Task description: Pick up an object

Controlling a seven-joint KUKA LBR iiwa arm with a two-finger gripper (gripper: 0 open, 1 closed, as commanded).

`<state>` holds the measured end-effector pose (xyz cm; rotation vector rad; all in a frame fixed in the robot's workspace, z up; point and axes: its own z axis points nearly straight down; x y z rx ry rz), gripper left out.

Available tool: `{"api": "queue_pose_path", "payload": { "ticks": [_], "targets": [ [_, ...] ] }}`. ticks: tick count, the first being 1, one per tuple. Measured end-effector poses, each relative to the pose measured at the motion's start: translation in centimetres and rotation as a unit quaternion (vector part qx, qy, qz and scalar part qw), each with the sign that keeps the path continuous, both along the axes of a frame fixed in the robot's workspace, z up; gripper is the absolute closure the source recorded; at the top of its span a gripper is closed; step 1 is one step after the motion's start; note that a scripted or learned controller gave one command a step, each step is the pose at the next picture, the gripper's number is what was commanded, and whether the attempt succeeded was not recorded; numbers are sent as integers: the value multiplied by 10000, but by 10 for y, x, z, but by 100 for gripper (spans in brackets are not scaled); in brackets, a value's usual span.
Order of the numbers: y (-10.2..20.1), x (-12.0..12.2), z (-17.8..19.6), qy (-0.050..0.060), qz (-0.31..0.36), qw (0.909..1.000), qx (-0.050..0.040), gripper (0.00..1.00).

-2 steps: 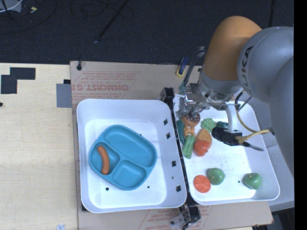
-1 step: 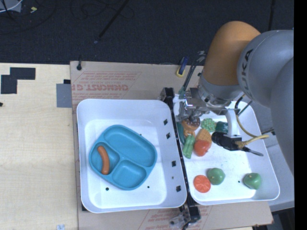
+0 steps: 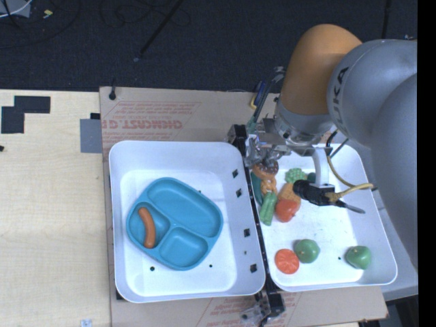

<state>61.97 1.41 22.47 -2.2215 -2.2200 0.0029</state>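
The pincer (image 3: pixel 267 157) is low over the toy food pile (image 3: pixel 276 195) at the right bin's (image 3: pixel 381 272) 10 o'clock corner; I cannot tell its state. Nothing looks lifted yet.

Pale wood bench (image 3: pixel 48 203); dark carpeted floor (image 3: pixel 170 33) beyond, black cables (image 3: pixel 160 19) trailing.

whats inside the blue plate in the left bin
A single orange sausage lies in the left compartment of the blue plate. Nothing else shows in its other compartments, and nothing covers the plate.
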Motion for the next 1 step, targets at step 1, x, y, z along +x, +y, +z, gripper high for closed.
{"api": "queue_pose_path", "payload": {
  "ticks": [1],
  "targets": [
    [-8,1,1,-1,-6,10000,-2,100]
  ]
}}
